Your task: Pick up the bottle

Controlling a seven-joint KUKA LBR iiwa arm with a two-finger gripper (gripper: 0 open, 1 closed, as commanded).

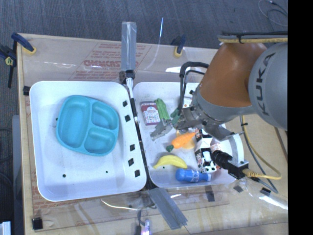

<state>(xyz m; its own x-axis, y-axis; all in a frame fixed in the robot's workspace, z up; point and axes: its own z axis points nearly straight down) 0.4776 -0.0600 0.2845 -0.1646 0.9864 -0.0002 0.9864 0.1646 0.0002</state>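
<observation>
we're seeing the blue bottle (pixel 192 176) lying on its side against the near edge of the right bin (pixel 146 93), just beside the banana (pixel 169 161). the gripper (pixel 164 129) is hanging over mid-bin near the orange toy (pixel 184 140) and red packet (pixel 150 113); grip state we can't tell. left bin (pixel 41 94) is carrying a blue divided plate (pixel 88 125), with open floor around it.

Bins: I count two white bins (pixel 44 180) side by side on the bench.
Plates: one blue divided plate (pixel 88 125), left bin.
Bottles: one blue bottle (pixel 191 176), near edge of right bin.
Bananas: one (pixel 170 161).
Orange pieces: one (pixel 184 140).
Green items: one (pixel 162 110).
Red packets: one (pixel 150 113).
Arms: I see one (pixel 244 77).
</observation>
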